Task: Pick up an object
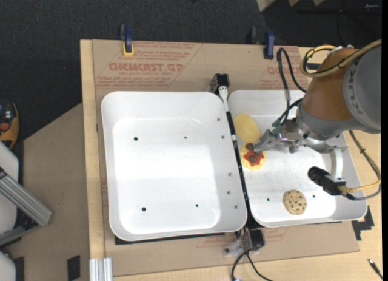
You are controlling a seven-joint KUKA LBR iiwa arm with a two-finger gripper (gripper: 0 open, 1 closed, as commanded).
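The right bin (315, 213) holds three small objects. A pale yellow rounded one (246, 126) lies near the bin's left wall. Just below it sits a red and orange object (254, 159). A brown speckled cookie (294, 201) rests near the front edge. My gripper (257, 148) reaches in from the right and its tip is directly over the top edge of the red and orange object, close to or touching it. That object still looks to be on the bin floor.
The left bin (121, 116) sits beside the right one, sharing a raised divider (233, 152). The grey arm with its orange band (330, 91) covers the right bin's upper right part. Black cables (285, 73) trail over the back of the board.
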